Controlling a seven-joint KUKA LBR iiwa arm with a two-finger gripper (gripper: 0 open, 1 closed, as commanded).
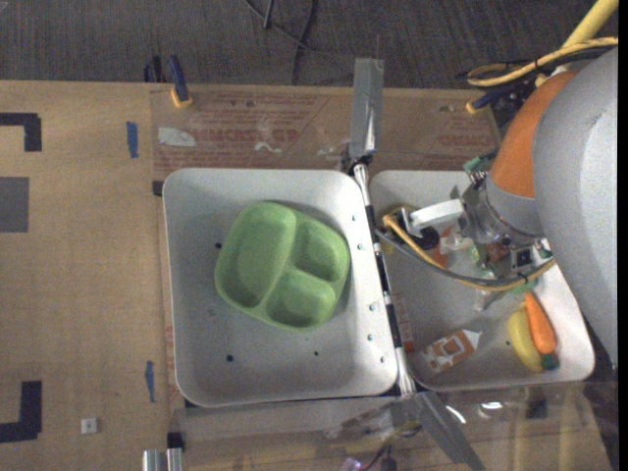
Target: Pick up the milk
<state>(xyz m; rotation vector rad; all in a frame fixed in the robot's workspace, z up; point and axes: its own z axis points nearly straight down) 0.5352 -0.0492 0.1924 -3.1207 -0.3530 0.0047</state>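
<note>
Cardboard milk carton (452, 349), likely light and crushable, lying flat in right bin (432, 292), below and left of gripper (481, 253); best pinched across narrow sides. Gripper's opening impossible to tell, hidden under wrist.

The arm (579, 165) runs off the right edge and covers much of the right bin (432, 292), hiding the claw beneath its wrist. Small items under the wrist are too cluttered to identify. The banana (520, 341) lies partly behind the carrot (540, 327).
</note>
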